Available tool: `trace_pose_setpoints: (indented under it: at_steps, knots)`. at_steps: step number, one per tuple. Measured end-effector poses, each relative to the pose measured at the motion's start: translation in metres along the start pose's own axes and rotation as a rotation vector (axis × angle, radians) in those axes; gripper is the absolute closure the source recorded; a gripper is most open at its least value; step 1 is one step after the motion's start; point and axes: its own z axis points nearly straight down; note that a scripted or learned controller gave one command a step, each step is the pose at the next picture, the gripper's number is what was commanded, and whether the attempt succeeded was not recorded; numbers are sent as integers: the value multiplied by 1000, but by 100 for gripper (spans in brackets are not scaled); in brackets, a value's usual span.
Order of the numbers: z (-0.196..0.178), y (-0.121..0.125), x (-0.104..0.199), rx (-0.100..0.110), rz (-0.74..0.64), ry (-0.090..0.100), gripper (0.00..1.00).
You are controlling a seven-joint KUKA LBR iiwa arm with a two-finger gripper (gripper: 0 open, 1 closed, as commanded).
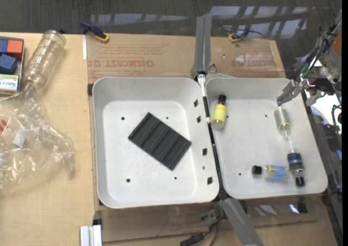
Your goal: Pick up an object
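yellow bottle (pixel 218 113) lying upper left in right bin (pixel 321 182) | clear vial (pixel 283 119) and two blue-labelled bottles (pixel 270 171) (pixel 296 164) further right | black ribbed slab (pixel 160 140) in left bin (pixel 103 131) | tool (pixel 296 88) over right bin's far-right edge, grip state can't tell, nothing visibly held

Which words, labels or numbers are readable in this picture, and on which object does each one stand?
"CHEMCAST", printed in red and upside down, on the cardboard sheet behind the bins; the text around it is too blurred to read.
Label on the white box at the left edge: too small to read.
Labels on the small bottles: unreadable.
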Motion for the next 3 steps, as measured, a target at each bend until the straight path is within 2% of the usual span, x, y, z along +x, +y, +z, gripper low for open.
trace_pose_setpoints:
  at_steps: [1,2,3]
  knots:
    - [153,-23,7,-1,99,1,0]
    - [157,-66,-25,1,70,13,0]
    - [-12,-102,-28,-4,-200,-1,0]
